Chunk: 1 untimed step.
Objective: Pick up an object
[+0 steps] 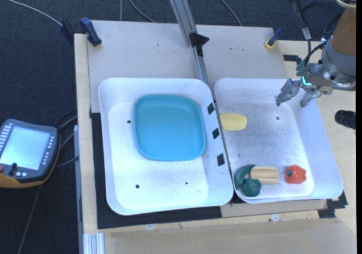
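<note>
The right bin (266, 134) holds a pale yellow piece (233, 121) by its left wall. Along its near edge lie a dark green vegetable (247, 180), a tan block (264, 175) and a small red pepper-like toy (294, 174). My gripper (295, 94) hangs over the bin's far right corner, well above the floor and apart from every object. Its two grey fingers are spread, with nothing between them.
The left bin (116, 156) carries a turquoise square plate (169, 127). A metal pole (181, 4) slants down to the divide between the bins. Blue and yellow clamps sit at the board's far corners. A teach pendant (25, 151) lies off the bench at left.
</note>
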Available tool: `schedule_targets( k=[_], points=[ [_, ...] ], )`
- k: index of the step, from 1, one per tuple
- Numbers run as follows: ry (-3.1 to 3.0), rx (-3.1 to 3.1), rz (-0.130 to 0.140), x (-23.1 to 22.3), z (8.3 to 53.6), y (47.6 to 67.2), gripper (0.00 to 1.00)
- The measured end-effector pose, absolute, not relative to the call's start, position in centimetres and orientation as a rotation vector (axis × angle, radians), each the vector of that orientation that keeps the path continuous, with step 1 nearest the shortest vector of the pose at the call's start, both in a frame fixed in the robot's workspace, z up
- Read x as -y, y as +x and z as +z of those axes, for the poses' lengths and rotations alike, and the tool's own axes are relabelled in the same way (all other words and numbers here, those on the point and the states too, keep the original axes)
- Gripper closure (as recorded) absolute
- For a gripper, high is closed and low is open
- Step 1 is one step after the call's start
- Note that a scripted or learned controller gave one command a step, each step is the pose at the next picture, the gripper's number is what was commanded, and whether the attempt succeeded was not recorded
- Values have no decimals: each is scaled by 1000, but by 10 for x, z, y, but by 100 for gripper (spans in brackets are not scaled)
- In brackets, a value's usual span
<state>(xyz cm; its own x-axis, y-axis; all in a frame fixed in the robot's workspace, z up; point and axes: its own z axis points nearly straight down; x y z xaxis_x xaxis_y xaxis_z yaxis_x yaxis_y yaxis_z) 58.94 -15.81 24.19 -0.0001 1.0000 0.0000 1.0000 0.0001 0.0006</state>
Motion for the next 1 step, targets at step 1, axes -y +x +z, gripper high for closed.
schedule_targets(
  k=[1],
  points=[
    [2221,-2221,0,158,242,589,0]
  ],
)
